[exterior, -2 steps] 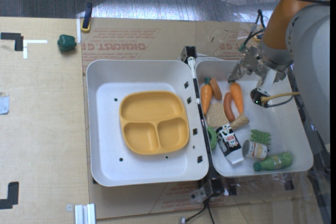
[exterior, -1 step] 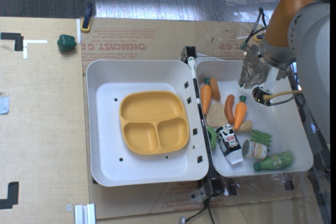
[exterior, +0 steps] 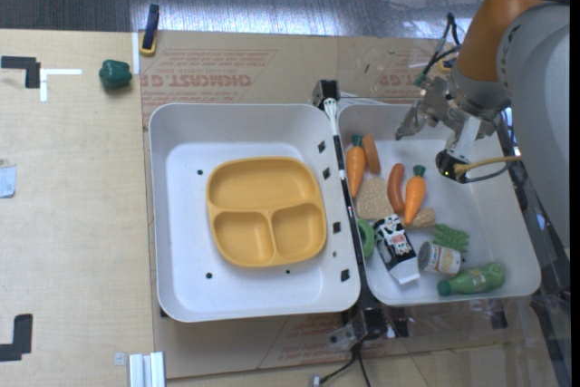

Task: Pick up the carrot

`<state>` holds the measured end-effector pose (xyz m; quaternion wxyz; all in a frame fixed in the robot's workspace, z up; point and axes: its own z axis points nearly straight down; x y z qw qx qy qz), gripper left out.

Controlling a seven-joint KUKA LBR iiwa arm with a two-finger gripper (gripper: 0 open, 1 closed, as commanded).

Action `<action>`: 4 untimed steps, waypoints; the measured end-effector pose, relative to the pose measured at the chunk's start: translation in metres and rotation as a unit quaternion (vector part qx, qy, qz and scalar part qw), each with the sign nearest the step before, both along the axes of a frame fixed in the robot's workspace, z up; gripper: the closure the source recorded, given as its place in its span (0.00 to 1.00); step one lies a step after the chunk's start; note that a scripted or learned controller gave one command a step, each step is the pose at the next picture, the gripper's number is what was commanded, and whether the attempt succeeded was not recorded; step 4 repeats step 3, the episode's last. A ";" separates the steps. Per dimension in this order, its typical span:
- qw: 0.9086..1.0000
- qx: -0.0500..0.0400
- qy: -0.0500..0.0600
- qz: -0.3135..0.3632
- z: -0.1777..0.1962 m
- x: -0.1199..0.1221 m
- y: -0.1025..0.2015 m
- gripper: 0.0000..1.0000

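Well, my claw (exterior: 433,118) hangs over the far part of the right bin (exterior: 517,222), below the orange band (exterior: 489,23) of my arm; from this slant I cannot tell how it is set, and nothing shows in its hold. Two carrots lie in this bin. One carrot (exterior: 413,198) is near the middle, tip toward the near side, green top pointing far, and it sits apart from my claw, nearer to the camera and a little left. Just left of it lies a sausage (exterior: 396,187), almost touching. The second carrot (exterior: 355,169) lies by the bin's left wall, with another sausage (exterior: 372,153) beside it on the right. Between the two carrots, a bread slice (exterior: 372,198) rests on the floor. Nearer, a milk carton (exterior: 396,249) lies tilted, a can (exterior: 440,259) on its right, a leafy green piece (exterior: 450,237) just beyond the can, and a green bottle (exterior: 471,279) along the near wall. A black cable loop (exterior: 453,166) hangs from my wrist, right of the middle carrot. The left bin (exterior: 172,195) holds a yellow tray (exterior: 266,210) with three sections. Far left on the bench (exterior: 63,195) sits a small green thing (exterior: 115,74).
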<state>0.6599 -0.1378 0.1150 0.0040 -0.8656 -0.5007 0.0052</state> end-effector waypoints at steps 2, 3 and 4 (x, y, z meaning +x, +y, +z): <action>0.998 -0.001 -0.006 0.065 -0.023 -0.133 0.003 0.00; 0.998 -0.001 -0.006 0.061 -0.014 -0.132 0.002 1.00; 0.998 -0.001 -0.006 0.061 -0.014 -0.132 0.002 1.00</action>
